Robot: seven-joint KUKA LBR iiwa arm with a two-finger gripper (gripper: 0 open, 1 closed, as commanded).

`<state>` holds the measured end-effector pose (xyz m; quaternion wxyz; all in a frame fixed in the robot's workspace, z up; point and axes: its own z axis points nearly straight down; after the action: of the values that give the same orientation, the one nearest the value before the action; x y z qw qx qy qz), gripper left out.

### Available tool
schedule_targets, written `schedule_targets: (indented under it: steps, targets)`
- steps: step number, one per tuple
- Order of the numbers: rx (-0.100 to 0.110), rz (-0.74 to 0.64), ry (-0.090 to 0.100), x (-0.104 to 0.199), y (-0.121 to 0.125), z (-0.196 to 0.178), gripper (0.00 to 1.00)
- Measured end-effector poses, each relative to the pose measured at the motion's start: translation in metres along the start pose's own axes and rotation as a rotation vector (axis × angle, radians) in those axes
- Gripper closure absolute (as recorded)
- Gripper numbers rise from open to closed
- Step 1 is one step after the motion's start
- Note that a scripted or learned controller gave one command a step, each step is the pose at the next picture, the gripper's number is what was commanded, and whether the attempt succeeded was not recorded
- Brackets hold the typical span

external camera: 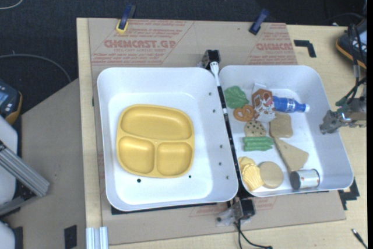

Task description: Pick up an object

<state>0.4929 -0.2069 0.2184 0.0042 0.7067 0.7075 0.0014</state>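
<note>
Red "CHEMCAST GP" print on the brown board (145, 41), repeated partly at upper right

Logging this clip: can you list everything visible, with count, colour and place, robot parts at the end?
White bins: 2, white, side by side on the bench.
Divided tray: 1, yellow, in the left bin.
Bottle: 1, blue, upper part of the right bin.
Can: 1, silver, bottom right corner of the right bin.
Toy food pieces: about ten, green, tan, yellow and brown, clustered in the right bin's left half.
Clamps: 2, blue, bench's far edge.
Gripper: 1, grey, at the right bin's right rim.
</note>
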Motion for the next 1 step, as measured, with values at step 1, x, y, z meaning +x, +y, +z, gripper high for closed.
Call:
schedule_targets:
  steps: [1]
  targets:
    - [0.003, -0.005, 0.004, 0.046, 0.0252, -0.0114, 1.0]
